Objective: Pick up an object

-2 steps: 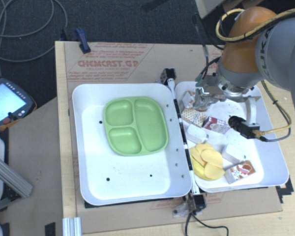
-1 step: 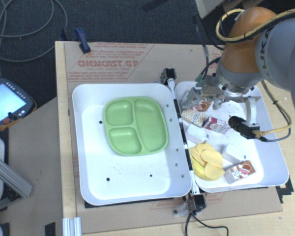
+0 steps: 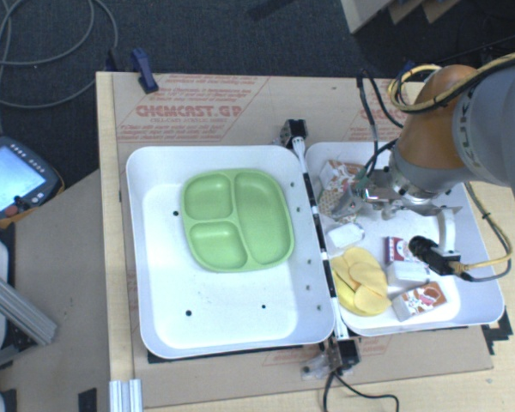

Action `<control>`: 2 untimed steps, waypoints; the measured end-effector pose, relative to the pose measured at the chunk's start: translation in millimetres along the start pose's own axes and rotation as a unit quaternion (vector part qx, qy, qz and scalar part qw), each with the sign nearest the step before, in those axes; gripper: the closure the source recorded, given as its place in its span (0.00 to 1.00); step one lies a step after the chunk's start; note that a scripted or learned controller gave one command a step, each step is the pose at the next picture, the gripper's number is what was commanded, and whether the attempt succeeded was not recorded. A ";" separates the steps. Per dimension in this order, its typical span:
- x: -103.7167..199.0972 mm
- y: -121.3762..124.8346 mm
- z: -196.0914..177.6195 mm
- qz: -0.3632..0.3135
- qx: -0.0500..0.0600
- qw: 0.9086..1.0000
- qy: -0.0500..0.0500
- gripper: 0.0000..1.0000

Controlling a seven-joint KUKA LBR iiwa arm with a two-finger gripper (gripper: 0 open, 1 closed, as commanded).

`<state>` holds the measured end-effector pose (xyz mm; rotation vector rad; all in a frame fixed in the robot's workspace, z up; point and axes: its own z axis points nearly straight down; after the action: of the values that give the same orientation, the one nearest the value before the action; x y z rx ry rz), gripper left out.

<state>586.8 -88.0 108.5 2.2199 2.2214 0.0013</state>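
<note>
Red print on the bench board [image 3: 189,110] reads "CHEMCAST GP" — smaller lines illegible

A pale green divided tray [image 3: 238,220] is seen in the white left bin [image 3: 154,307], yellow slices [image 3: 363,280] and red-white packets [image 3: 421,299] in the white right bin [image 3: 481,303].

The grey arm [image 3: 489,118] bends down, its hand [image 3: 354,197] held low.

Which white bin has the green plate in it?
The left bin. It holds the green plate. The right bin has yellow slices and small packets instead.
</note>
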 end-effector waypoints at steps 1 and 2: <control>-12.7 70.4 25.1 -0.004 0.029 1.000 0.004 0.00; -9.9 69.9 25.4 -0.002 0.029 1.000 0.001 0.00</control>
<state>656.8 -97.9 83.2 2.2436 2.2555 -0.0618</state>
